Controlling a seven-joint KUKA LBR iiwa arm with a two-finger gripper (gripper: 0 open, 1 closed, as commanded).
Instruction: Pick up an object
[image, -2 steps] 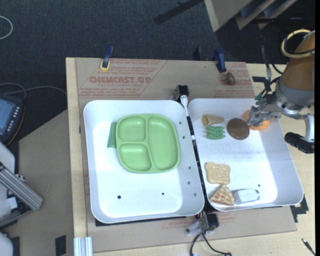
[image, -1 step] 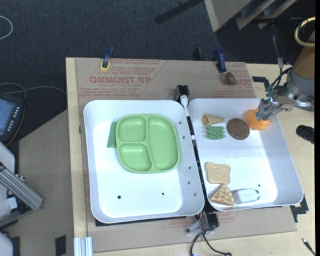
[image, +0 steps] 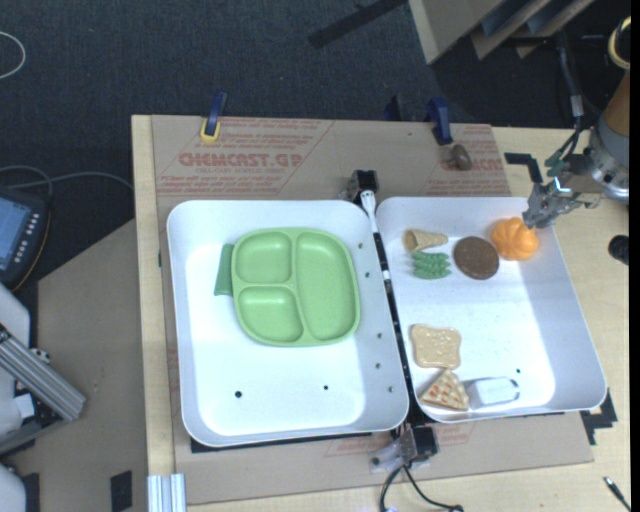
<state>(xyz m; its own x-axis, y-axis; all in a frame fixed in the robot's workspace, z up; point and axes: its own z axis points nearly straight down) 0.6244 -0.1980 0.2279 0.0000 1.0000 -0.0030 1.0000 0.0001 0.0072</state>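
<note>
The right bin (image: 565, 330) holds several toy foods. An orange fruit (image: 514, 239) lies at its far right corner, with a brown round patty (image: 477, 257) just left of it. Further left are a green pea cluster (image: 432, 264) and a tan cone piece (image: 425, 239). Near the front lie a toast slice (image: 436, 346), a pizza slice (image: 445, 390) and a pale grey-white piece (image: 493, 391). My gripper (image: 539, 213) hangs over the bin's far right rim, just above and right of the orange fruit. Nothing shows held in it.
The left bin (image: 200, 370) holds a green divided plate (image: 297, 285) on a green cloth. A raised rim with bolts separates the two bins. Blue clamps (image: 438, 120) hold the cardboard-covered bench at the back.
</note>
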